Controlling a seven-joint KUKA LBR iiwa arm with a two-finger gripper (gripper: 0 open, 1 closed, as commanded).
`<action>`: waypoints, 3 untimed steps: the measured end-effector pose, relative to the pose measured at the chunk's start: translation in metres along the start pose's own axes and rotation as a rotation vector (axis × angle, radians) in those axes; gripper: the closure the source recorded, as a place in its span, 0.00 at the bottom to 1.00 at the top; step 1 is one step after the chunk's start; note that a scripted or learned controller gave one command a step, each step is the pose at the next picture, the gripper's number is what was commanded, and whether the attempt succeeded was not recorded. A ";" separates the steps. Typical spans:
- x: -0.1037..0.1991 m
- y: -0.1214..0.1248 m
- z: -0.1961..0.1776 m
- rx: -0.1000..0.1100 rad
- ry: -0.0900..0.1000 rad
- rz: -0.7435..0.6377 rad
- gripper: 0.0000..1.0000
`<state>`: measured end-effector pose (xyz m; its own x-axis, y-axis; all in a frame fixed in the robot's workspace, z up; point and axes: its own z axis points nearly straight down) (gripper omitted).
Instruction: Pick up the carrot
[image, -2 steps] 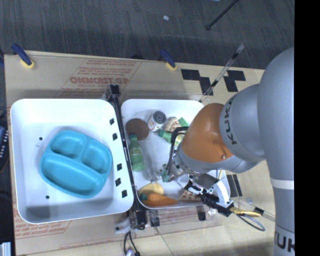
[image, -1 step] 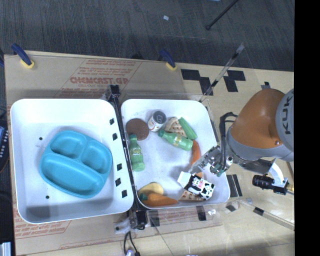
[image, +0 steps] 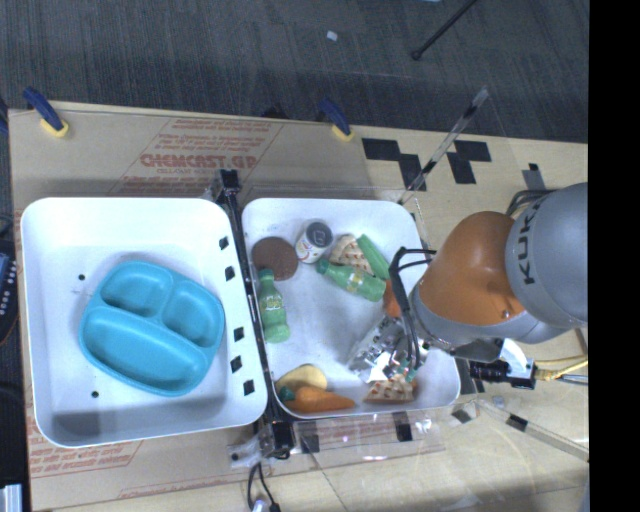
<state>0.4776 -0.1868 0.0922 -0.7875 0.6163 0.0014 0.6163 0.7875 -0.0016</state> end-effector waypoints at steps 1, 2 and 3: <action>-0.001 0.000 -0.001 0.000 -0.002 0.001 0.00; 0.032 0.067 -0.088 -0.001 -0.005 -0.409 0.00; 0.010 0.092 -0.054 0.000 -0.001 -0.373 0.00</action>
<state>0.5268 -0.1086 0.1463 -0.9581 0.2865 0.0007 0.2865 0.9581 -0.0016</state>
